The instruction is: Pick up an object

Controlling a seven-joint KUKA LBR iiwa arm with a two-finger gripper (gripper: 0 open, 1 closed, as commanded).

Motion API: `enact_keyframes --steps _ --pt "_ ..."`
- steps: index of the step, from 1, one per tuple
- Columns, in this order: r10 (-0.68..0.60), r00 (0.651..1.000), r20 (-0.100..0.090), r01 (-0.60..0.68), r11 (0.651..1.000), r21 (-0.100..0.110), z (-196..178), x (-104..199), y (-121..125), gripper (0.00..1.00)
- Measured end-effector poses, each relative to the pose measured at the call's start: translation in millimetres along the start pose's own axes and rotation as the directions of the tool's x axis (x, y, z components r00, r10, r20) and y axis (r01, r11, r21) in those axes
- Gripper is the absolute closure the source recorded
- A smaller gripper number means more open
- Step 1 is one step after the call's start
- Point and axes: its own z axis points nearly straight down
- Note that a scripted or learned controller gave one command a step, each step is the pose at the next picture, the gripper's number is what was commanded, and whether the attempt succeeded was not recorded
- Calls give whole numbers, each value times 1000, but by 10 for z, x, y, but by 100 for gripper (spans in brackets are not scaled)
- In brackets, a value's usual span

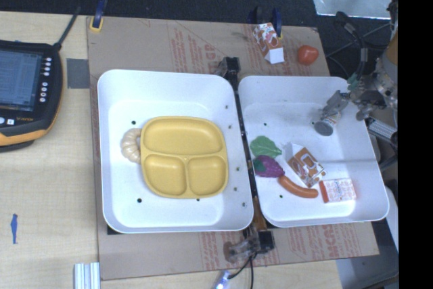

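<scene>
The right bin [352,213] holds a green leafy toy [264,145], a purple toy [268,167], an orange sausage [298,187], a brown-and-white snack packet [305,164] and a red-and-white packet [337,190]. My gripper [327,120] reaches in from the right, over the bin's upper right part. It stands apart from all these things, above and to the right of the snack packet. Nothing shows held in it.
The left bin [115,206] holds a yellow divided tray [183,156] with a pale bread toy [130,144] at its left side. Beyond the bins on the cardboard lie a small carton [268,42] and a red ball-like toy [308,54]. A control tablet [27,91] sits far left.
</scene>
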Motion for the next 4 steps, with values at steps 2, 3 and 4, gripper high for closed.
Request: enact_keyframes --steps 2,3,4 --pt "0 1000 0 0 1000 1 418 -112 -900 0" --pt "-2 1000 0 2 1000 1 1103 45 -280 0" --pt "1 1000 -1 -1 1000 -1 1088 340 463 0"
